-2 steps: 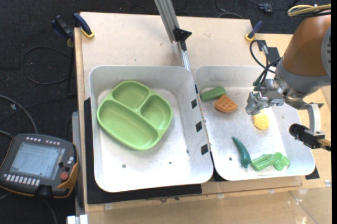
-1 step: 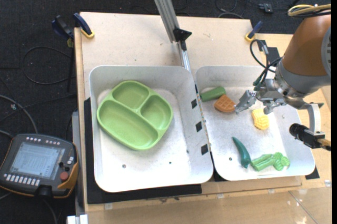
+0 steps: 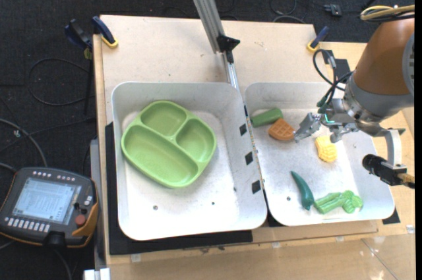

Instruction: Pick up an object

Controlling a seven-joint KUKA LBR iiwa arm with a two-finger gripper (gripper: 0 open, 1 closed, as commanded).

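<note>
The right bin [image 3: 273,206] holds several toy foods: a green cucumber piece [image 3: 266,116], an orange waffle-like piece [image 3: 281,131], a yellow corn cob [image 3: 326,149], a dark green pepper [image 3: 302,189] and a light green leafy piece [image 3: 338,201]. My gripper [image 3: 323,128] hangs over the right bin, just above the corn and right of the orange piece. Its fingers are spread apart with nothing between them. The corn sits directly below the fingertips.
The left bin [image 3: 132,206] holds a green divided plate [image 3: 169,142]. A slanted metal pole [image 3: 208,2] rises from the divider between the bins. A teach pendant [image 3: 46,204] lies off the bench at lower left. Clamps sit at the bench's far corners.
</note>
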